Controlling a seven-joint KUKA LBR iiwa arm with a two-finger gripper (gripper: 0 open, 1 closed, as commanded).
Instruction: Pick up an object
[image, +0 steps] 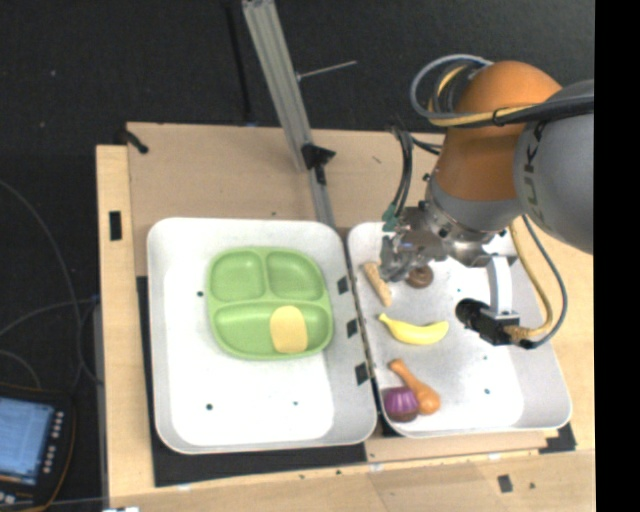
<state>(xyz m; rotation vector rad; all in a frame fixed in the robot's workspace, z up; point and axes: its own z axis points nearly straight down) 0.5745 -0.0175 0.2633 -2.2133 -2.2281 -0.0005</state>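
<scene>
**Pick Not Yet Made: Gripper Low Over Right Bin, Nothing Seen Held**

The gripper (405, 262) sat low at the back of the right bin (540, 405). Whether its fingers were parted or closed could not be told, and no object was seen between them. The pick was judged still to be done.

Just beside the gripper lay a tan stick-shaped piece (377, 284) and a small brown round item (420, 277). Slightly farther toward the camera lay a banana (413, 331); farther still, a purple piece (401, 403) and an orange piece (417, 388). Well apart, in the left bin (180, 400), stood a green divided plate (268, 300) bearing a yellow piece (288, 329).

Partial lettering showed on the arm (500, 140); it could not be read.
</scene>
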